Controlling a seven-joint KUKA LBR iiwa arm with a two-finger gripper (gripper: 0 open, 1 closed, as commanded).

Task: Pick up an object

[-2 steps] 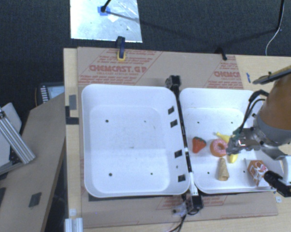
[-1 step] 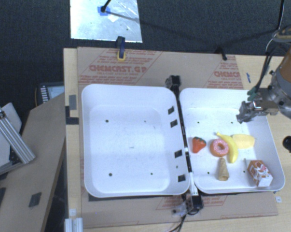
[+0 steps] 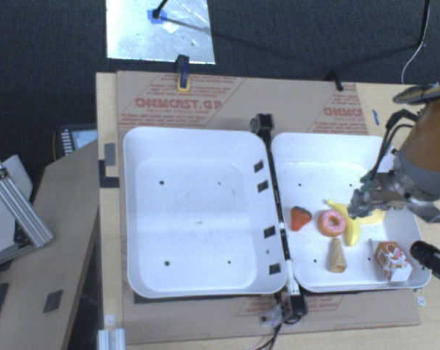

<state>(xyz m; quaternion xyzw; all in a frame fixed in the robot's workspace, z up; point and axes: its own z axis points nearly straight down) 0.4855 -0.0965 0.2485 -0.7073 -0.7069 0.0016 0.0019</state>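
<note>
Lying curved, yellow banana (image 3: 352, 223), beside pink doughnut (image 3: 332, 223)

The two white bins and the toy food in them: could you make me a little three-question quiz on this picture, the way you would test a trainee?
1. True or false: the strawberry lies in the left bin.
2. Which item lies nearest the gripper? A) the cone B) the banana C) the small box
3. Fill in: the pink-iced ______ sits between the strawberry and the banana.

Key:
1. False. It lies in the right bin, close to the divider.
2. B. The gripper is right over the banana's upper end.
3. doughnut
</note>
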